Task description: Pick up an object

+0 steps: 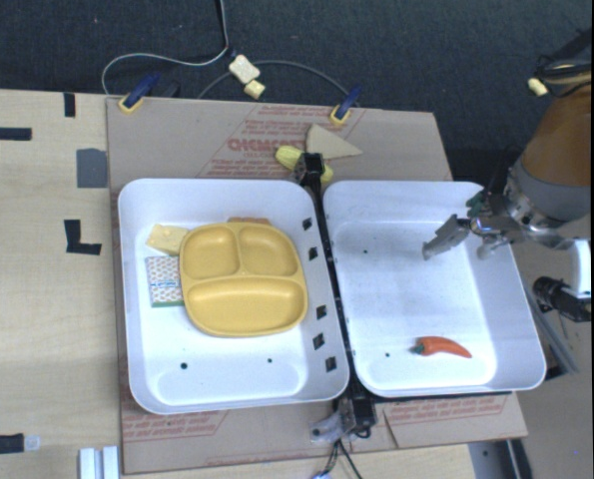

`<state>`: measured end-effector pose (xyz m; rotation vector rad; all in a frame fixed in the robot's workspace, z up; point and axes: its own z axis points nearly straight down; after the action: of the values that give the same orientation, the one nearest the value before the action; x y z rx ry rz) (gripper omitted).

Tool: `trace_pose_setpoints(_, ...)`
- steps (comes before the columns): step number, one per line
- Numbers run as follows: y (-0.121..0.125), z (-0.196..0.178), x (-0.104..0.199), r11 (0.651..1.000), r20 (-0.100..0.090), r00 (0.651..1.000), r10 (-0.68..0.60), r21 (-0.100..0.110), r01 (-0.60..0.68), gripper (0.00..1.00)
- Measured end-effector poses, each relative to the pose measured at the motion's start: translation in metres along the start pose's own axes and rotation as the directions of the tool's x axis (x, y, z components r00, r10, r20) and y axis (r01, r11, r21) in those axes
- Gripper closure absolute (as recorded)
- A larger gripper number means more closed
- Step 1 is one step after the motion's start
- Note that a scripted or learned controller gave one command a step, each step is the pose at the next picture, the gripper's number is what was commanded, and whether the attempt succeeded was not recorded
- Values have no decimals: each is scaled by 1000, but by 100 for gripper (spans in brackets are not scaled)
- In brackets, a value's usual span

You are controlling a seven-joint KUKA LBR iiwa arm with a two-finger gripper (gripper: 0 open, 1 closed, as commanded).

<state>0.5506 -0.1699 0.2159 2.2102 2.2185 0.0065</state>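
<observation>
A small red-orange chili pepper (441, 347) lies near the front of the right bin (396, 208). A yellow divided plate (244, 277) fills the middle of the left bin (137, 267). Beside the plate's left edge sit a pale yellow wedge (165, 237) and a small patterned packet (163, 279). My gripper (456, 250) hovers over the right bin's far right part, well behind the pepper. Its fingers are spread open with nothing between them.
The grey arm with its orange band (561, 158) comes in over the right bin's right wall. A black divider clip strip (321, 267) runs between the bins. Yellow clamps, a cable and cardboard scraps (331, 143) lie behind the bins.
</observation>
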Motion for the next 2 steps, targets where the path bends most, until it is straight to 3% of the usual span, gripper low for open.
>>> trace_pose_setpoints(1, -46, 117, 2, 1000, -8, 1000, 6, 24, -6, 0)
trace_pose_setpoints(2, 50, 44, -27, 1000, 2, 1000, 0, -2, 0, 0)
